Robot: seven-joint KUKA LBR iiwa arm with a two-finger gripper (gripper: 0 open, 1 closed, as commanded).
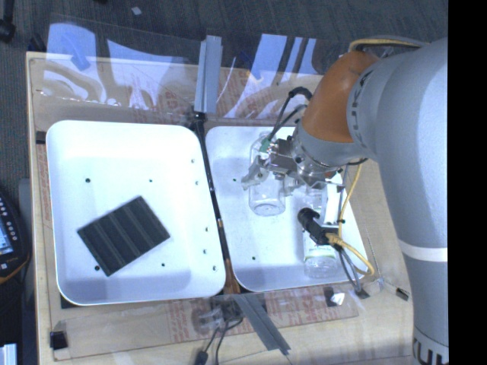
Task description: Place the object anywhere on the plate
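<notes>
Item 1, two-finger metal gripper (pixel 268 164) on the grey arm with the orange band (pixel 344 97): it sits over the upper middle of the right shallow white bin (pixel 242 265). Whether it is spread or closed cannot be told, as wrist hardware and glare mask its tip. Item 2, small clear plastic tumbler (pixel 266 198): it lies in the right bin, directly below the gripper in the view, close enough that contact or a gap cannot be separated. It appears roughly upright with its round mouth facing the camera, and nothing shows it held. This is judged to be the object to move. Item 3, clear plastic bottle with a dark neck (pixel 318 251): same bin, nearer the right wall, long axis running toward the front edge, well apart from the tumbler. Item 4, black ribbed rectangular plate (pixel 123 234): it lies flat in the left shallow white bin (pixel 68 147), turned diagonally, across the divider from the gripper. Governing relation: the plate is left of and slightly forward from the tumbler, so any carry must clear both inner bin walls. The worktop (pixel 304 310) carries both bins.
</notes>
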